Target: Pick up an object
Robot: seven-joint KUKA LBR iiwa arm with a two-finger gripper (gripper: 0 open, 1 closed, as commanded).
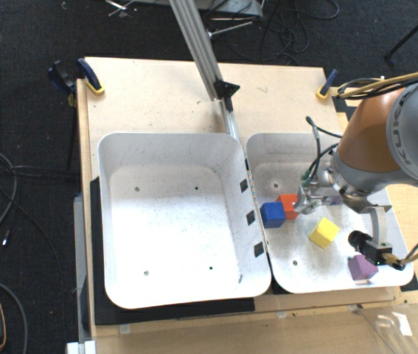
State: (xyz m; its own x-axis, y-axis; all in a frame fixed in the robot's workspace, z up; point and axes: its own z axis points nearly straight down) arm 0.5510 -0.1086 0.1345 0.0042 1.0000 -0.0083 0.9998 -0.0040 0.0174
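In the right bin (286,150) lie a blue cube (272,214), an orange block (289,204) touching its right side, a yellow cube (324,232) and a purple block (361,267) near the front right corner. My gripper (306,200) hangs low over the bin, right beside the orange block. The grey arm with its orange band reaches in from the right and hides the back right part of the bin. Nothing shows between the fingers.
The left bin (113,153) lies beside the right one, sharing a middle wall. A slanted metal rail (194,39) runs from the top down to the bins' junction. Clamps sit at the bench's back corners. Cables trail on the dark floor.
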